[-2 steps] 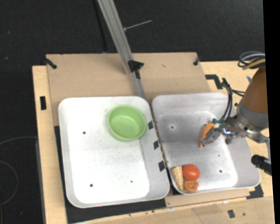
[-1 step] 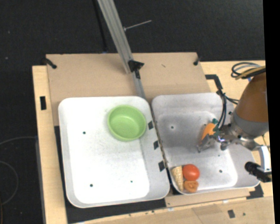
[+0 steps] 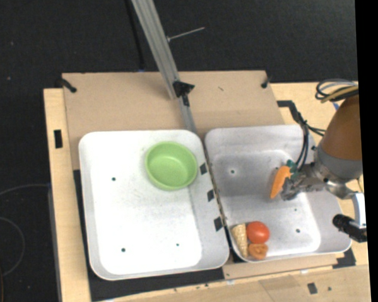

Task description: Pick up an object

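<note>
A dark floor surrounds the wooden table, which carries two shallow white bins side by side: the left bin holds a green bowl. In the right bin, a tomato, a pale cone and an orange piece sit at the near edge. The gripper reaches in from the right, its jaws closed on an orange carrot above the bin's middle.

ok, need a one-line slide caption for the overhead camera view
Pincer at the carrot in the right bin, tomato at its front edge; green bowl in the left bin.
</note>
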You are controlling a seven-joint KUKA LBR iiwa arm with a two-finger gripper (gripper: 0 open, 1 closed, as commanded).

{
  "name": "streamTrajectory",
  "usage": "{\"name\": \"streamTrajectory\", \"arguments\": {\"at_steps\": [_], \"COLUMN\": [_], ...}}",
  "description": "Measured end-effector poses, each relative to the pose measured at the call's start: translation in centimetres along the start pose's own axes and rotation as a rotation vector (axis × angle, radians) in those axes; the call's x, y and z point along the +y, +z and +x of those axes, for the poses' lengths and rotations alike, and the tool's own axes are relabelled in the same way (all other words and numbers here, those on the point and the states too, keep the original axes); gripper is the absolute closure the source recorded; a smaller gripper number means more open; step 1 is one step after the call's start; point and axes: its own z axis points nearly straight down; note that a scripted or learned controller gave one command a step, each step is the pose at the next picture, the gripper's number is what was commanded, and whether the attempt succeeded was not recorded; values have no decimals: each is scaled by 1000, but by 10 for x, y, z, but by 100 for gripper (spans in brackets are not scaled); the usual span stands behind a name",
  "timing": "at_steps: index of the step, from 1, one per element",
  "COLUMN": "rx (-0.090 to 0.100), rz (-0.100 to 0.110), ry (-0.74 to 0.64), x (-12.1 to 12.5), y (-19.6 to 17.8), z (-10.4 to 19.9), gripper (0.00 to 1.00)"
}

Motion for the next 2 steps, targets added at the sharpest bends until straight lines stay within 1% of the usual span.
{"name": "streamTrajectory", "arguments": {"at_steps": [1, 2], "rx": [-2, 1], "rz": [-4, 2], "ry": [-9, -9], "x": [9, 10], "y": [-63, -77], "z": [-2, -3], "gripper": [100, 100]}}
